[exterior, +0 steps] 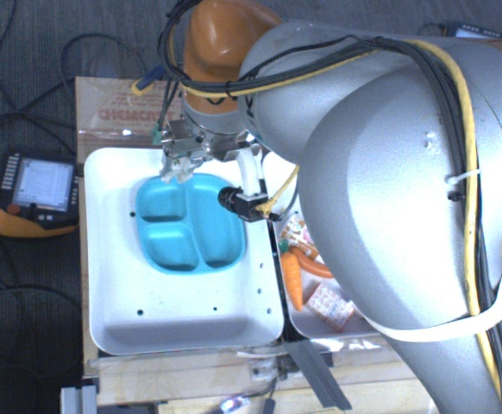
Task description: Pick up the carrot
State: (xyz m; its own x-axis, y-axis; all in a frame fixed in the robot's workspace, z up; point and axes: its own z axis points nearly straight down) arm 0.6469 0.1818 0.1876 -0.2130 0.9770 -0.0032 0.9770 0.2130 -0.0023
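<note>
The carrot lies orange and slim along the left wall of the right bin, partly under the arm. My gripper hangs over the left bin, at the top left corner of a blue divided plate. Its fingertips look close together with nothing between them. The carrot is well to the right and below the gripper, in the other bin.
The big grey arm covers most of the right bin. Beside the carrot lie an orange-red piece and a patterned packet. A handheld pendant rests on the floor to the left. Cardboard lies behind the left bin.
</note>
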